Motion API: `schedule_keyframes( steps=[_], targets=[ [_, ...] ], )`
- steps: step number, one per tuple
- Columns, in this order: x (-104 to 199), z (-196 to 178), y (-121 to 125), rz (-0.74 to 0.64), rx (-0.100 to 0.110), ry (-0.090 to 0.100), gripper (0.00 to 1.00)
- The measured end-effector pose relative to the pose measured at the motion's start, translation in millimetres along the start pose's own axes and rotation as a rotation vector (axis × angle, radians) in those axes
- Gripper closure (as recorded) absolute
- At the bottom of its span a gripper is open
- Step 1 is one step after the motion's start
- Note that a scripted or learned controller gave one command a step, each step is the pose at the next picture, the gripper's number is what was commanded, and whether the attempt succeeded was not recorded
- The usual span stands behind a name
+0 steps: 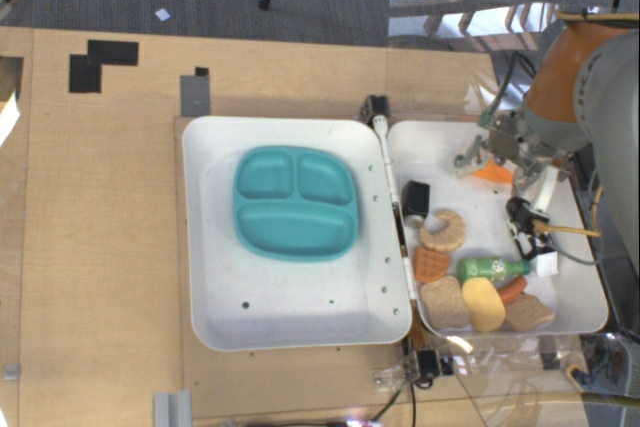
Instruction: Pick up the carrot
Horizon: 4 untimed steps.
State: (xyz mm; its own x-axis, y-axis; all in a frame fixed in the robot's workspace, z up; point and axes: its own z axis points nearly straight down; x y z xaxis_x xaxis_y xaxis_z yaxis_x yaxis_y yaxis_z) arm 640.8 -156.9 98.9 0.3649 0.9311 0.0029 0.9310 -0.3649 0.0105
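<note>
The carrot (493, 173) is a small orange wedge lying on the floor of the right bin (590, 300), near its far right side. My gripper (488, 153) hangs directly over the carrot's far edge, at the end of the grey arm with the orange band (560, 65), which comes in from the upper right. The gripper's body hides part of the carrot. I cannot make out whether the carrot is held or just lies under the gripper.
The near half of the right bin holds a black block (415, 198), a bagel (441, 229), a waffle (432, 264), a green bottle (492, 268), a yellow piece (483, 303) and bread slices (445, 303). A teal divided plate (296, 203) sits in the left bin (215, 315).
</note>
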Motion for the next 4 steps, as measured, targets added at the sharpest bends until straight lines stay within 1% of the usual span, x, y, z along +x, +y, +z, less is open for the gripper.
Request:
schedule_keyframes(
  steps=[1, 2, 3, 4],
  targets=[
    [2, -12, 2, -0.006, -0.006, 0.001, 1.00],
    [2, -12, 2, -0.007, -0.005, 0.000, 0.00],
    [-17, 5, 29, 0.163, 0.047, 0.009, 0.00],
    [-41, 13, -16, 0.371, 0.010, -0.002, 0.00]
  ],
)
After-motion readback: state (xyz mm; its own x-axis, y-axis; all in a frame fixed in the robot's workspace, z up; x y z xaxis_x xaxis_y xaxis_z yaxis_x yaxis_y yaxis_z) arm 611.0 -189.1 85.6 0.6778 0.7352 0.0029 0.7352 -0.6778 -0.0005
